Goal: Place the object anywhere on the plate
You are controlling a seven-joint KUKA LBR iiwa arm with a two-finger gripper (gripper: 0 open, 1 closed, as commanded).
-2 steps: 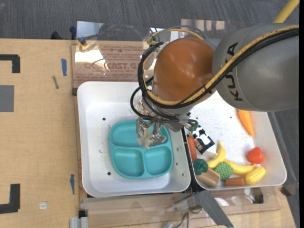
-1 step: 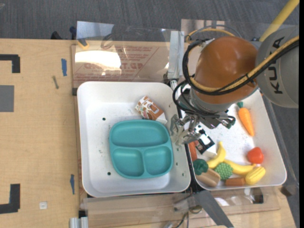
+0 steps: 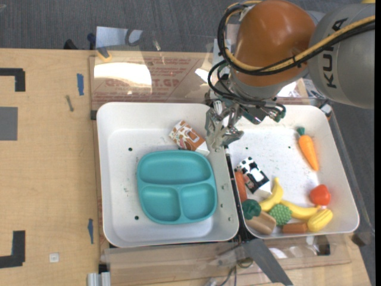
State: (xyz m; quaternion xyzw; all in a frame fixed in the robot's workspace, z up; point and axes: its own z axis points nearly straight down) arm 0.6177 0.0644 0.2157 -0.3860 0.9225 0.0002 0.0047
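A teal divided plate (image 3: 176, 186) lies in the left bin (image 3: 113, 159). A small brown, white and orange packet (image 3: 185, 136) rests on the bin floor just past the plate's far edge, touching or nearly touching its rim. My gripper (image 3: 219, 137) hangs over the divider between the two bins, just right of the packet and beyond the plate's far right corner. It is open, with nothing between its fingers. The arm's orange band (image 3: 272, 34) and wrist hide the back of the right bin.
The right bin (image 3: 342, 177) holds toy food: a carrot (image 3: 308, 151), a red pepper (image 3: 320, 195), a banana (image 3: 275, 196), a black-and-white block (image 3: 255, 175), broccoli (image 3: 250, 208) and several other pieces crowded at its near edge. A wooden bench top (image 3: 41, 159) lies to the left.
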